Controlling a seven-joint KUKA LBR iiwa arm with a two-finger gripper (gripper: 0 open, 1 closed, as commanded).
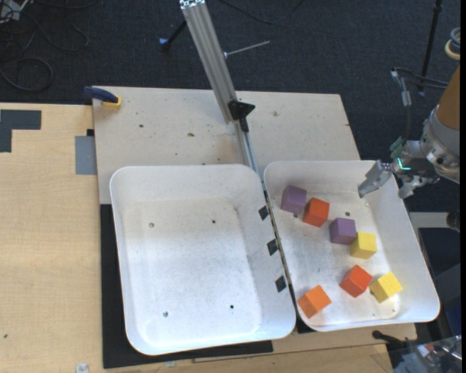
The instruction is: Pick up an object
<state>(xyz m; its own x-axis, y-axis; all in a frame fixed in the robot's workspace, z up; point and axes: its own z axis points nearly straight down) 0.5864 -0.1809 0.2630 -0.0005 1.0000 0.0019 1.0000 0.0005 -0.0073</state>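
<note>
Several small cubes lie in the right bin (419,305): a purple cube (293,199) touching an orange-red cube (316,211), a second purple cube (342,230) beside a yellow cube (364,245), a red-orange cube (356,280) next to another yellow cube (386,287), and an orange cube (315,300) at the front. My gripper (389,185) hangs over the bin's far right corner, open, with nothing between its fingers. It is to the right of and apart from all the cubes.
The left bin (140,200) sits beside the right one, with black clips (272,245) along the shared edge. A slanted aluminium post (214,61) rises behind the bins. A small blue-and-yellow clamp (102,95) lies at the board's far left corner.
</note>
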